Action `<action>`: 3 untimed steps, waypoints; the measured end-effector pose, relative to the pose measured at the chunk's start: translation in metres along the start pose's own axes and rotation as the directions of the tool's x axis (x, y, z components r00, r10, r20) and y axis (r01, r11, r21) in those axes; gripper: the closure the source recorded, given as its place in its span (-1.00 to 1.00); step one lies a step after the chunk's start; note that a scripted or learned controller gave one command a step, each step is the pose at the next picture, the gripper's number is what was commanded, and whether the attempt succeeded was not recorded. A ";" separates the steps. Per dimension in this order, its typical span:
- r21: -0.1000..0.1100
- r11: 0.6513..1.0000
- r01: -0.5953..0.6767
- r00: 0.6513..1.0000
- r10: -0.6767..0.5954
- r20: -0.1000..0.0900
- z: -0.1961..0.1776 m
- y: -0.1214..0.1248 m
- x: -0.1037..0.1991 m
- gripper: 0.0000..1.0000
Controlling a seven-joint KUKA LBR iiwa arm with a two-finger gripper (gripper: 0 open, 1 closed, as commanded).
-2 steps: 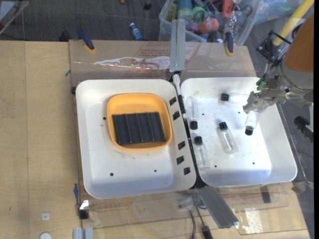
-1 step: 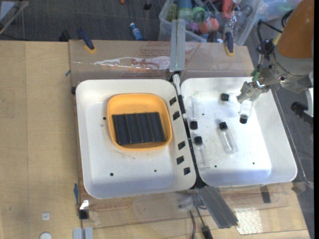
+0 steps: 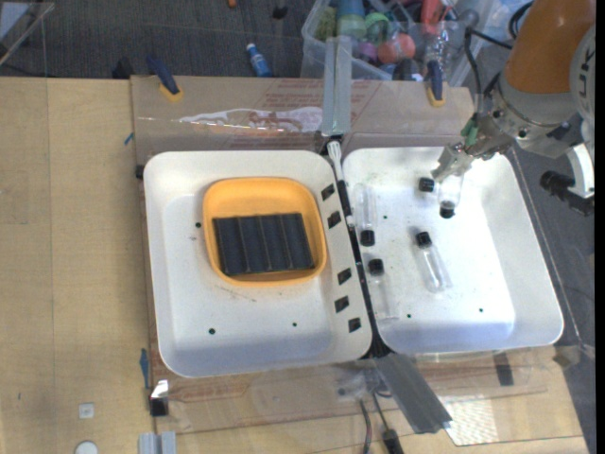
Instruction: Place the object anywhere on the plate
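Two white bins (image 3: 189, 348) sitting side by side; gripper (image 3: 452, 168) hovering over the far right one, can't tell its grip.

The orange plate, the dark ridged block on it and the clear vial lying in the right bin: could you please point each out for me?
orange plate (image 3: 219, 200): camera view, bare upper left rim.
dark ridged block (image 3: 263, 244): camera view, middle of its top.
clear vial (image 3: 430, 264): camera view, middle of its clear body.

Robotics lab: KUKA arm (image 3: 553, 36), test bins (image 3: 180, 282)
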State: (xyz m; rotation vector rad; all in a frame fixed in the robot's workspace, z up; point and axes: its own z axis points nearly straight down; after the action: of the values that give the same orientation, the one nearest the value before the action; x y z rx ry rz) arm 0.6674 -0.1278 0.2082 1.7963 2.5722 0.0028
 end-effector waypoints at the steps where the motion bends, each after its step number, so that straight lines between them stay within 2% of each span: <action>1: -0.002 0.971 0.239 0.971 -0.239 0.001 -0.027 0.006 0.016 1.00; 2: -0.002 0.894 0.448 0.894 -0.448 0.003 -0.073 -0.004 -0.014 1.00; 3: -0.001 0.896 0.444 0.896 -0.444 0.002 -0.200 -0.044 -0.038 1.00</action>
State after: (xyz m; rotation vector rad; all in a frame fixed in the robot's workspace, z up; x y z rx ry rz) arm 0.6382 -0.1782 0.4084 1.1609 2.9118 0.0020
